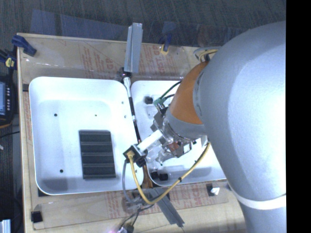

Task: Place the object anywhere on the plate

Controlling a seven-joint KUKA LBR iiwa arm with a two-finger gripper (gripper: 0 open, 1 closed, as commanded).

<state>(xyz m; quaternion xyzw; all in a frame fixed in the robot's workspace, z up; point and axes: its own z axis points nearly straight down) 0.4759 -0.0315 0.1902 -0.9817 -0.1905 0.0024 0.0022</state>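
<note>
The gripper (163,171) hangs low in the right bin (141,93), toward six o'clock. Whether its fingers are parted or closed cannot be told. A dark ribbed block (97,154) lies in the left bin (48,89)

The grey arm (243,115) reaches in from the right, wrist angled down-left, its pincer (163,166) low.

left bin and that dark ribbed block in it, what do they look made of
Left bin: probably moulded plastic, glossy white, with rounded corners and soft sheen. Dark ribbed block: matte dark grey, perhaps rubber or plastic; its ridges show no shine, so the material stays uncertain.
</note>
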